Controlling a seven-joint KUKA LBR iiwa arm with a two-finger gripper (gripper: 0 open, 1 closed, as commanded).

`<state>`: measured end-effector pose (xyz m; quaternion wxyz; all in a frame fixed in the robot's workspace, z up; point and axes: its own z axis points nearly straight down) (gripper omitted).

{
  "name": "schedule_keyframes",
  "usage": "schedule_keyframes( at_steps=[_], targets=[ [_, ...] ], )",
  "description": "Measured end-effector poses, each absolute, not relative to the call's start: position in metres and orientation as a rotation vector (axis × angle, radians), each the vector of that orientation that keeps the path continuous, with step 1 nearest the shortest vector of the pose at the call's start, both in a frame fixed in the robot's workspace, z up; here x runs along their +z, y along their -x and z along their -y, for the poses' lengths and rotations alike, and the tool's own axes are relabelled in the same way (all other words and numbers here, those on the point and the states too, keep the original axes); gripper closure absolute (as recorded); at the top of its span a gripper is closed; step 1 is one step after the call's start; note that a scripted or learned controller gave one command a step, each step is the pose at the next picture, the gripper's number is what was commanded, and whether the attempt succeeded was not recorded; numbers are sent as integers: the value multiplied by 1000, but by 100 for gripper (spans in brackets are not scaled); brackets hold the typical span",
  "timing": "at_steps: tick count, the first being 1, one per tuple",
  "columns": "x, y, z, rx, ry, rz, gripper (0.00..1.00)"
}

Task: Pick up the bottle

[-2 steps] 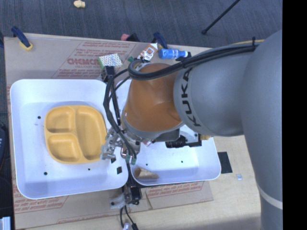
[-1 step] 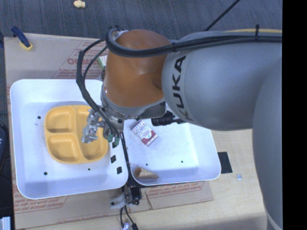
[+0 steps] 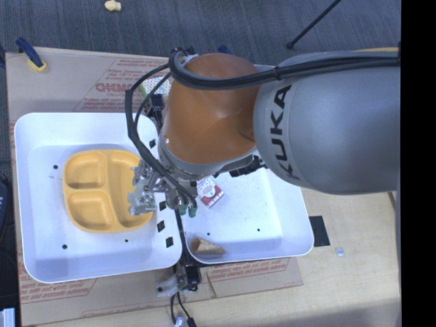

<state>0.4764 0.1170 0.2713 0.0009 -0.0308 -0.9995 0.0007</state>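
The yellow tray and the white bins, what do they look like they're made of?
The yellow tray looks like moulded plastic with a smooth, matt finish: even colour, rounded compartment walls. The white bins look like thin formed plastic, slightly glossy, with soft rounded rims. Neither can be settled by sight alone.

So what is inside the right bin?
In the right bin lie a small red packet and a brown item. The arm covers most of its floor, so anything there is hidden.
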Motion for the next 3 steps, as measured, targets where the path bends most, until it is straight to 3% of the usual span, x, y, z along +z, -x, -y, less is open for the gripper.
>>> schedule_keyframes(
  at_steps=[1,2,3],
  targets=[
    [264,-476,-152,1,-370,3119,100],
    [260,-485,-95,3,-249,3130,100],
    [276,-492,-191,0,-424,3114,100]
  ],
)
